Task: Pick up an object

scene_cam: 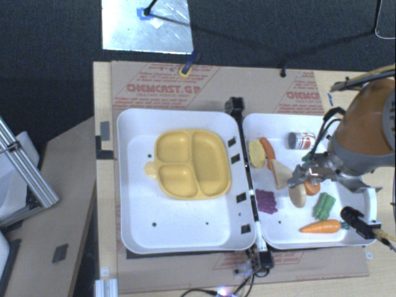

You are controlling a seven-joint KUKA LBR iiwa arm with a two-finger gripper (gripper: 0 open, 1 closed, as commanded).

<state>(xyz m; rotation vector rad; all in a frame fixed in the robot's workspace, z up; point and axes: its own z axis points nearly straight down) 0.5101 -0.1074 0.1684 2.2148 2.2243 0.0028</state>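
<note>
My gripper (pixel 305 176) hangs low over the middle of the right bin (pixel 275 124). Just below it lie a beige rounded piece (pixel 297 197) and an orange-red piece (pixel 312 188). A beige wedge (pixel 281 173) sits just to the gripper's left. Around them are a yellow fruit (pixel 255 154), a slim orange-red piece (pixel 267 148), a small tin can (pixel 301 141), a purple grape bunch (pixel 266 201), a green vegetable (pixel 323 206) and an orange carrot (pixel 320 227).
The left bin (pixel 139 221) holds a yellow divided plate (pixel 187 164). The arm's grey and orange body (pixel 368 132) covers the right bin's right side. A black divider strip (pixel 245 172) runs between the bins.
</note>
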